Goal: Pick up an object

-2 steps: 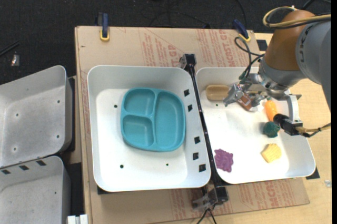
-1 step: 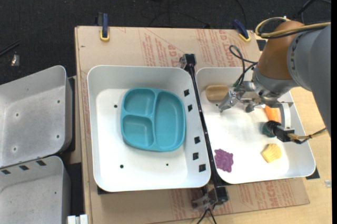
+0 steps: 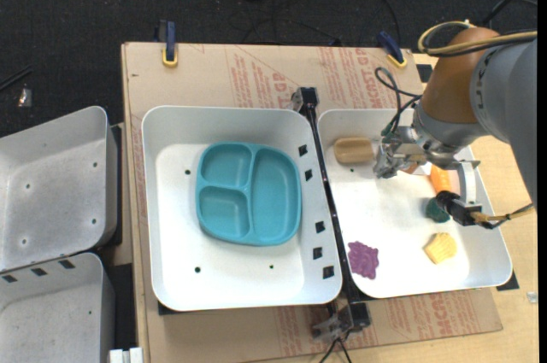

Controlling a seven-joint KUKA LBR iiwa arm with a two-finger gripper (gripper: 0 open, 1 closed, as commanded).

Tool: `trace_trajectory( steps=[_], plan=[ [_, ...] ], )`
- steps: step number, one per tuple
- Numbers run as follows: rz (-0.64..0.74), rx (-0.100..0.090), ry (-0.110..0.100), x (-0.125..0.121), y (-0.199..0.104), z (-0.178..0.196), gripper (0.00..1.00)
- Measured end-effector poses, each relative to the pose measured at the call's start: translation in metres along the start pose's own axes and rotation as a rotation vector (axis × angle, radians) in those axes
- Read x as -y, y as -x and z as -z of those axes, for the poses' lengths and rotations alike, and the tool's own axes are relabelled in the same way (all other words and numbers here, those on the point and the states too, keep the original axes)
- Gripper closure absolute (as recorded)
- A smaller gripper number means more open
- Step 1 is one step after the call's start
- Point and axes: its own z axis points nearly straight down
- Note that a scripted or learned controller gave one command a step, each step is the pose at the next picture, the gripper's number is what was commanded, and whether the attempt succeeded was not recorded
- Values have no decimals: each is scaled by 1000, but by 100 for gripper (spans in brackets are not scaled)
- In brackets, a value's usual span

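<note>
Tan bread-like piece (image 3: 352,151) in the right bin (image 3: 402,280), near its far left corner, just beside the tool (image 3: 390,161)

Tool low over the bin floor, right of the tan piece, nothing seen between its parts, spread impossible to tell; orange piece (image 3: 442,179) and dark green piece (image 3: 439,210) farther right, yellow piece (image 3: 441,248) and purple cluster (image 3: 363,258) nearer the front; teal divided plate (image 3: 249,193) in the left bin (image 3: 171,267) on the table (image 3: 141,79)
</note>
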Motion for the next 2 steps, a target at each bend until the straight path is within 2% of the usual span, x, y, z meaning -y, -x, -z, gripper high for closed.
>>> trace_trajectory(
  steps=[1,2],
  plan=[
    [2,0,3,-4,2,43,100],
    [3,1,5,4,-1,100,100]
  ],
)
